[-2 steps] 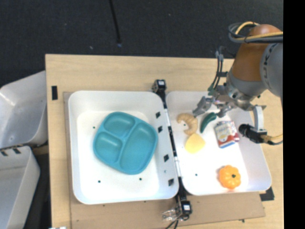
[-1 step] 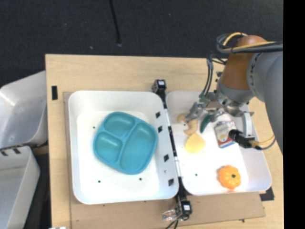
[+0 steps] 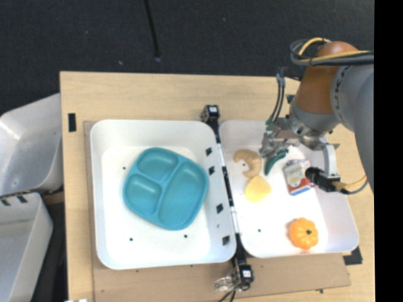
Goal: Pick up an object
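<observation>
Dark-green curved plastic piece (image 3: 275, 163) is the item nearest the tool on my screen. It lies on the floor of the right-hand shallow white bin (image 3: 337, 216), in its upper half, with its top end running under the gripper (image 3: 273, 145). From this slanted overhead feed I cannot tell whether the gripper is apart, together or clamped on the green piece, because the wrist body covers the place where they meet. The grey arm with its orange band (image 3: 315, 87) comes in from the right of my picture and leans down over the back part of that bin.

Just left of the green piece I see a tan, bent pastry-like toy (image 3: 247, 159), and just below that a pale yellow wedge (image 3: 257, 189); the two look close to touching. On the other side of the green piece lies a small white packet with a red edge (image 3: 296, 176), beside a black fitting on the arm. An orange toy pumpkin (image 3: 303, 233) sits well apart from the rest, near the front of the same bin.

The left-hand shallow white bin (image 3: 104, 231) holds a blue plastic divided plate (image 3: 165, 187), lying flat near its middle. Both bins rest side by side on the light wooden bench (image 3: 126, 93).
</observation>
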Tool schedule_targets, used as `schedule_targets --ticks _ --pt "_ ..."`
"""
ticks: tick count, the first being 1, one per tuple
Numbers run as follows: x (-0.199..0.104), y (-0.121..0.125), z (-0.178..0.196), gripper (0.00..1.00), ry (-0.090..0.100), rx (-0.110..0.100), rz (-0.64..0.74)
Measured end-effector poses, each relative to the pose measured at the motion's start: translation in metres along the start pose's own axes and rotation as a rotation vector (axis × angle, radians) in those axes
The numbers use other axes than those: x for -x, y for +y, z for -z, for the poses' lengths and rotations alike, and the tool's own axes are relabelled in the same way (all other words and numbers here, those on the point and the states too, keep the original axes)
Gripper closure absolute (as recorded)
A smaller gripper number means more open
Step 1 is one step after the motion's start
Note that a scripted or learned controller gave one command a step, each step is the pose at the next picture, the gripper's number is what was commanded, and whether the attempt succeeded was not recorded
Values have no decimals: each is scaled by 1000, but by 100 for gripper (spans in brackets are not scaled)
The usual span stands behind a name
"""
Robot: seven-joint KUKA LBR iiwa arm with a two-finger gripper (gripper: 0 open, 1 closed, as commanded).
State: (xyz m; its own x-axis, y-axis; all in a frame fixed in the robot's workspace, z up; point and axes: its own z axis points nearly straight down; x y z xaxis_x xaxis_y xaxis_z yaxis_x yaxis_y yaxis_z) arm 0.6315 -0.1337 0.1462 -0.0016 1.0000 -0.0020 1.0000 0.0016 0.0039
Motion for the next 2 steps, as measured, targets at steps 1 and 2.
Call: schedule_targets --ticks 1,2 --pt "-1 -2 44 100 1 0 1" --pt "-7 -2 107 100 0 4 1"
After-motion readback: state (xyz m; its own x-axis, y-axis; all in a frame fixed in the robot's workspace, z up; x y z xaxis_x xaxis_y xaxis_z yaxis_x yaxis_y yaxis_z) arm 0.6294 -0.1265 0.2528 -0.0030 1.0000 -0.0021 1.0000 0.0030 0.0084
